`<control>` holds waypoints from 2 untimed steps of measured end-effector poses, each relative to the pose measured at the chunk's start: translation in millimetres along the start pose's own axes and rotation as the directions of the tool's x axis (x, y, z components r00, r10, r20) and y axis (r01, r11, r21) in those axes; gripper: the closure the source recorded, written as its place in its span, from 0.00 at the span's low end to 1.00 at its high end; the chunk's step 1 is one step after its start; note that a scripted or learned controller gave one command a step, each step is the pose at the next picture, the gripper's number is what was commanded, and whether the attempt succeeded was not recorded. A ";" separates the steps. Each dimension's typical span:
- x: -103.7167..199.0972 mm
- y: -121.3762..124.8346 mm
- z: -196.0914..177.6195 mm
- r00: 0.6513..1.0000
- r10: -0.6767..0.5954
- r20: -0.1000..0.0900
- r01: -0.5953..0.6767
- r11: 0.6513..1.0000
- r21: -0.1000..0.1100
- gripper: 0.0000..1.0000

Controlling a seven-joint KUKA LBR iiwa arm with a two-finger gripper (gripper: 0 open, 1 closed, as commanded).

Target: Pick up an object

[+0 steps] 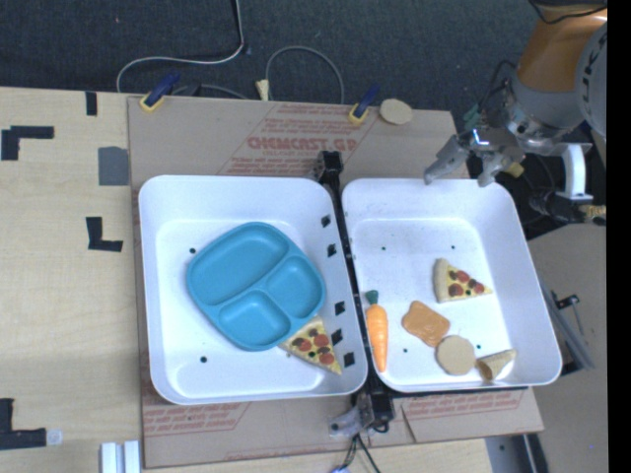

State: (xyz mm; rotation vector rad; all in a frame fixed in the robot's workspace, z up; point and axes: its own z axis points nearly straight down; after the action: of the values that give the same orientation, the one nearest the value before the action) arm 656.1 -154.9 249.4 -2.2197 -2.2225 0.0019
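The right bin [513, 215] holds a pizza slice [456, 282], an orange carrot [376, 333], a brown toast piece [426, 323], a round tan biscuit [455, 355] and a small beige wedge [495, 364]. In the left bin [158, 215] a blue divided plate [254, 284] lies with a second pizza slice [314, 344] at its front right corner. My gripper [463, 172] hangs over the back rim of the right bin, well behind the food. Its two fingers are spread apart, open, with nothing between them.
The bins sit on a cardboard sheet [296, 141] clamped at the back. A small tan disc [395, 111] lies on the cardboard behind the right bin. Cables loop across the dark floor at the back. A black divider [335, 235] runs between the bins.
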 end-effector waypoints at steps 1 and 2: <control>10.9 -71.1 76.1 1.000 0.001 -0.003 -0.001 1.000 0.010 0.00; 9.2 -132.2 65.6 1.000 0.002 -0.001 -0.002 1.000 0.004 0.00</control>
State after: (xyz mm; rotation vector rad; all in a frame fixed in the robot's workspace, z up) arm 523.9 -146.0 183.9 -2.2201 -2.2176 0.0052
